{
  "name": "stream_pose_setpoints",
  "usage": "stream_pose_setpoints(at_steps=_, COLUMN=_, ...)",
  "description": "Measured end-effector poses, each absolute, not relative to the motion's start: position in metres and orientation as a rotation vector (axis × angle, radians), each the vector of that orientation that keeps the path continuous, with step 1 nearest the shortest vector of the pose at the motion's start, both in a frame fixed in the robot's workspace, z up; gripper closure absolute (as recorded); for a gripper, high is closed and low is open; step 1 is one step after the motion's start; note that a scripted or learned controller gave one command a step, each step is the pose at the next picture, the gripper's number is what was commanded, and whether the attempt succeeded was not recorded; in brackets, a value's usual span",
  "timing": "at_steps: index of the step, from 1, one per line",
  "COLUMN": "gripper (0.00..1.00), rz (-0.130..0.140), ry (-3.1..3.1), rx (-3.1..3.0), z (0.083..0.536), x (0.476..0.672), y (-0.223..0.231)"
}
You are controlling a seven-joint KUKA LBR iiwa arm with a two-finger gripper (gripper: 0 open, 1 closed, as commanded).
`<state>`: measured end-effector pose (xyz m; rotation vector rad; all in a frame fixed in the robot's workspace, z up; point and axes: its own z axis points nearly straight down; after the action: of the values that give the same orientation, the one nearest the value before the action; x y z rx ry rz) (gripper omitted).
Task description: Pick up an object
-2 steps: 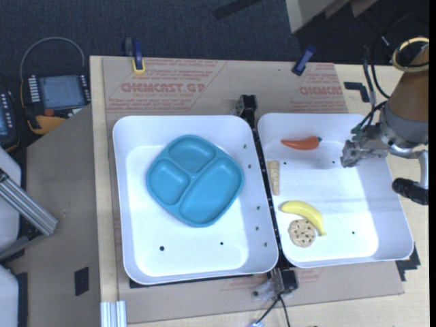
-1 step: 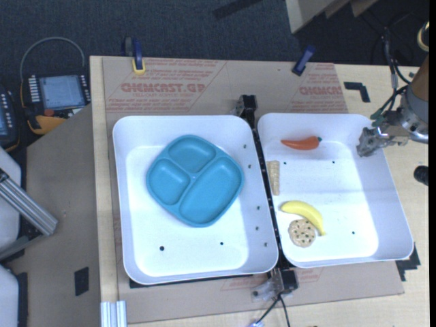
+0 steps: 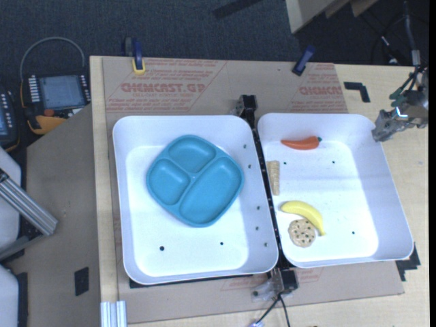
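Banana [image 3: 304,214], yellow and curved, touching a round cookie [image 3: 301,233].

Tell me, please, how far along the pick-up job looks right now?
Nothing looks picked yet. The gripper sits at the right bin's upper right rim, not over any item. The orange chili, banana, cookie and cracker lie in that bin. Reaching in and grasping one remains.

Two white bins [image 3: 129,203] [image 3: 381,203], blue divided plate [image 3: 195,180] in left bin, orange-red chili with green stem [image 3: 300,143], yellow banana [image 3: 304,214], tan speckled cookie [image 3: 301,233], beige cracker [image 3: 274,177], brown board with red lettering [image 3: 163,80].
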<state>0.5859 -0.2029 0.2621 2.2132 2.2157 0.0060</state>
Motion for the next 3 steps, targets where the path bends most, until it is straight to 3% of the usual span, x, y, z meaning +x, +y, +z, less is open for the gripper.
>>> stream_pose_setpoints(at_steps=1, gripper=1.0, rz=-0.001, ry=2.228, rx=2.22, z=0.248, x=0.572, y=-0.155)
stream_pose_setpoints(at_steps=3, gripper=1.0, rz=0.0, ry=2.23, rx=2.218, z=0.248, x=0.564, y=-0.049)
